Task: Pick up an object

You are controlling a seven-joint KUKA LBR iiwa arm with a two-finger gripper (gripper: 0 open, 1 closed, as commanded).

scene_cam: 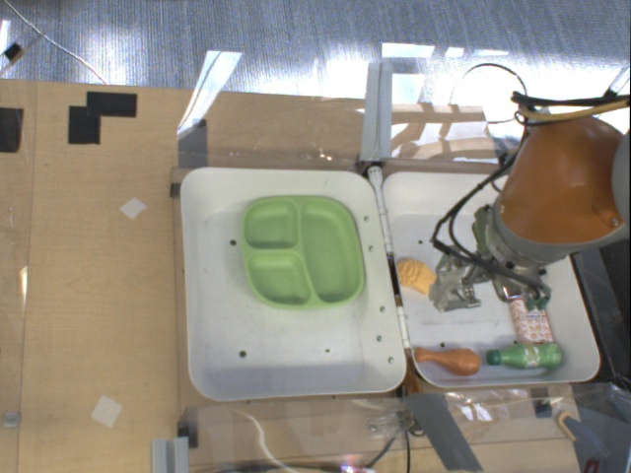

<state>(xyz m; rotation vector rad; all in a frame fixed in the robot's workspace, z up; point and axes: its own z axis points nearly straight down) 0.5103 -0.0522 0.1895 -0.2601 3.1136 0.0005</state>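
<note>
2 white bins: L bin [207,363] w/ 1 green divided plate [301,250]. R bin [584,358]: 4 items. Green bottle [525,357] at 5 o'clock, long axis 3–9, cap toward 9. Pincer [455,292] near center; grip state – can't tell.

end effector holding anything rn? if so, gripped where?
Nothing visibly held. The end effector hovers in the right bin, beside the yellow-orange item; nothing between its fingers.

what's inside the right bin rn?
In the right bin: a yellow-orange piece by the divider, a brown drumstick-shaped toy, a green bottle and a red-and-white pack. The gripper hangs over the middle; the arm covers the bin's back right.
</note>
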